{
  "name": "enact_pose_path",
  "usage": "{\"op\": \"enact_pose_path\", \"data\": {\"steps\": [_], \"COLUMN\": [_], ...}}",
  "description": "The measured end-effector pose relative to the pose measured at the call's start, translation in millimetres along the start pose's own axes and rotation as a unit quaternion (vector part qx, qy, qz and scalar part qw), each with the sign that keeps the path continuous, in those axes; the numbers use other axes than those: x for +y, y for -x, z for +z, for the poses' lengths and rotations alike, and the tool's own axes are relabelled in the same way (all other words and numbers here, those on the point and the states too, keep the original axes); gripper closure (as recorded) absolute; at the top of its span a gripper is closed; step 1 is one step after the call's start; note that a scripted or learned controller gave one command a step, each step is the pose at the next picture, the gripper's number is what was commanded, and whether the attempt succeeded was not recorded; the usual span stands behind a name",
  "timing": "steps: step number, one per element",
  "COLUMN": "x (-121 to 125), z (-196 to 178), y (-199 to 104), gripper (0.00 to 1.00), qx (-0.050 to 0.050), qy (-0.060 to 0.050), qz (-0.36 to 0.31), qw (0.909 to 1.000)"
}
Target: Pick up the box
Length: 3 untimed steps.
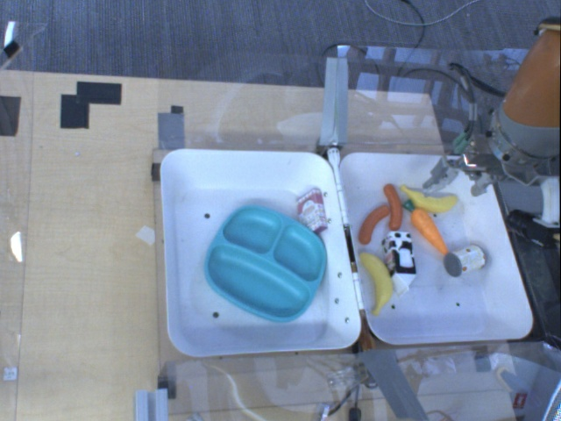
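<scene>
The left bin (175, 261) holds a big blue tray (266, 261) w/ three sections, lying flat in the middle. Near that bin's right wall, close to its top right corner, lies a small red and white packet (312, 210). It sits just beside the tray's top edge.

The right bin (500, 318) holds the rest. Near its left wall lies a yellow banana (378, 281), toward the bottom. Touching it on the right is the box (401, 253), a small black and white one w/ cow spots, about mid bin but closer to the left wall. Above it lie two red sausages (383, 217), then a 2nd banana (430, 202) near the top edge, an orange carrot (427, 230) below that, and a small white cup (465, 260) on its side toward the right wall.

The gripper (459, 175) hangs over the top right corner of the right bin. Its fingers look spread wide apart w/ nothing between them. It is well apart from the box.

So the job looks barely begun, I think. The box lies in the bin, not lifted, not touched. Left to do: move the gripper over to the box, go down, close on it, lift. The banana pressed on the box's left side could get in the way.
</scene>
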<state>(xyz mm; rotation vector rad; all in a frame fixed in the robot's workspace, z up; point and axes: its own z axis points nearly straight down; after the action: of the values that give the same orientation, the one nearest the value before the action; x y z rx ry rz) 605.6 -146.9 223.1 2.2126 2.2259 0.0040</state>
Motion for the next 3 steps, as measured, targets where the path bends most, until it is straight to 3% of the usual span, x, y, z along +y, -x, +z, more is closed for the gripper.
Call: {"op": "enact_pose_path", "data": {"steps": [1, 2, 3], "x": [-14.8, -44.1, -30.8], "z": [-52.7, 2.3, -7.4], "y": [59.0, 58.2, 58.3], "gripper": [0.0, 0.0, 0.0], "qx": [-0.001, -0.001, -0.001], "qy": [0.002, 0.001, 0.002], "qz": [-0.023, -0.053, -0.066], "qw": [0.9997, 0.9986, 0.9978]}}
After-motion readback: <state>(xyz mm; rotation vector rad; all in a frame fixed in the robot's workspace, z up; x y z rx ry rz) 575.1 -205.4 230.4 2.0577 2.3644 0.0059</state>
